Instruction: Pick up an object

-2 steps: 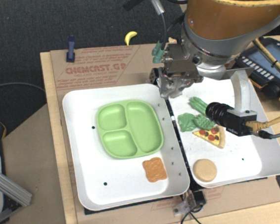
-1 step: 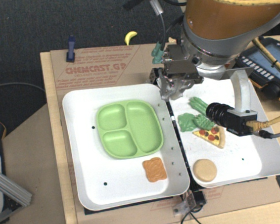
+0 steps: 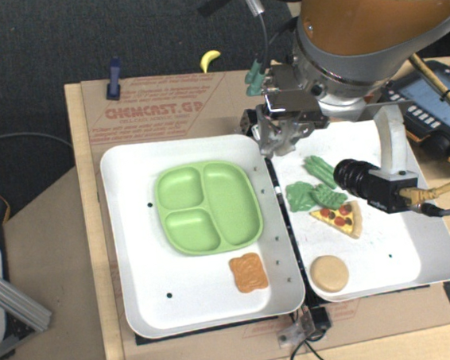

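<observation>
My gripper point(image 3: 279, 139) hangs over the far left corner of the right bin point(image 3: 425, 262), close to the rim between the two bins. Nothing shows between its fingers. In the right bin lie green leafy toy vegetables point(image 3: 312, 188), a pizza slice point(image 3: 339, 218) and a round tan bun point(image 3: 329, 274). The left bin point(image 3: 130, 225) holds a green divided plate point(image 3: 208, 206) and an orange-brown toy food piece point(image 3: 249, 272).
A black cylindrical part with a cable point(image 3: 373, 183) reaches over the right bin from the right. On the cardboard behind the bins lie a yellow banana point(image 3: 210, 59) and a blue object point(image 3: 114, 79). The arm's large body covers the upper right.
</observation>
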`<act>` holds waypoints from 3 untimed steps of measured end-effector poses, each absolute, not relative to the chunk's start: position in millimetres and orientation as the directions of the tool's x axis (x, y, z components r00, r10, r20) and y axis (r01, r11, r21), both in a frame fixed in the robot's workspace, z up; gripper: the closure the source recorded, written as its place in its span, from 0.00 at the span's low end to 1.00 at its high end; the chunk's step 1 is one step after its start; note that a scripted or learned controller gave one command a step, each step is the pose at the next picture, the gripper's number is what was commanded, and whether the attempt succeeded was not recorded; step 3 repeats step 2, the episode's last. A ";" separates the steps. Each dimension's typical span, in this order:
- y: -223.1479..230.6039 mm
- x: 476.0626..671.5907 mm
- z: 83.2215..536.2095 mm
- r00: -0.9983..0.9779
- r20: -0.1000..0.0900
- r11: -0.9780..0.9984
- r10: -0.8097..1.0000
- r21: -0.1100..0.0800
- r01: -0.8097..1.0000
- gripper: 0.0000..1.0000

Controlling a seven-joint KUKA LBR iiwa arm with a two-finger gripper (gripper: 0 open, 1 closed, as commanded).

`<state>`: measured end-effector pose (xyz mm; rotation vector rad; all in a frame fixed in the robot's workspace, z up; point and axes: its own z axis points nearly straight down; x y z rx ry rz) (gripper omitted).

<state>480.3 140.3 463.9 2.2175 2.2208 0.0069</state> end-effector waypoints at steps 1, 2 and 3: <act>90.2 479.0 378.2 0.006 -0.003 -0.006 1.000 -0.009 1.000 1.00; 105.8 479.5 406.3 -0.002 0.001 0.002 1.000 0.004 1.000 1.00; 105.8 479.5 406.3 -0.002 0.001 0.002 1.000 0.004 1.000 1.00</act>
